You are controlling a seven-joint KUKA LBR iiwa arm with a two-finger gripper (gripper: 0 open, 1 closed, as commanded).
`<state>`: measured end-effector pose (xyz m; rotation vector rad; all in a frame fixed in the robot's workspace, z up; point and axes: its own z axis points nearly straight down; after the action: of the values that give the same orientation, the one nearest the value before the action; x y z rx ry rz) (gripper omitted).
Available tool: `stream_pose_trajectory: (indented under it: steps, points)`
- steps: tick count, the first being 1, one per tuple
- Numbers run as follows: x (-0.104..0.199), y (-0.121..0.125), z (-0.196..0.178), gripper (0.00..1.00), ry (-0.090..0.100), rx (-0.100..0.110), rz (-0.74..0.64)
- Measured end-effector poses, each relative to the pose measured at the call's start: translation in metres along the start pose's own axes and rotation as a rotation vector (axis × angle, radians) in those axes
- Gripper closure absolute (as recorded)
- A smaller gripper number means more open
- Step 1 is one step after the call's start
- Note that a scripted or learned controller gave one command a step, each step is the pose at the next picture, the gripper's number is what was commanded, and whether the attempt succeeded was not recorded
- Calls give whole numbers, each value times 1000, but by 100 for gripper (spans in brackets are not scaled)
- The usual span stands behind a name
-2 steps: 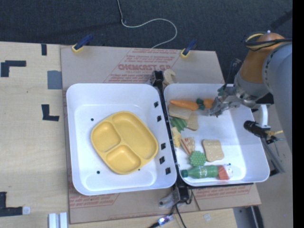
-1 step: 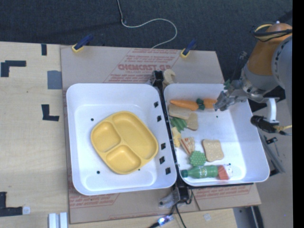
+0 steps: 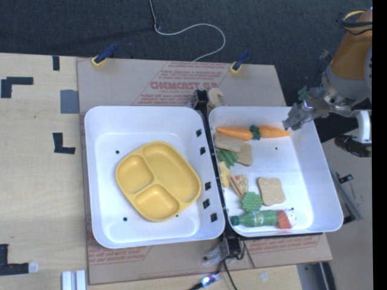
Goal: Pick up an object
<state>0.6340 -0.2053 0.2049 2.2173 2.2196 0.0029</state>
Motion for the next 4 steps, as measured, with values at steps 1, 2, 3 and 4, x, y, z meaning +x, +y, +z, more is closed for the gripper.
stream_pose_trajectory:
  steps: [1,2,3,4]
  points:
    - [0,1,-21,100,1,3,0]
    - [45,-18,-13,100,2,7,-2]
    - [99,-35,-24,100,4,6,-5]
    - [150,-57,-28,100,3,8,-4]
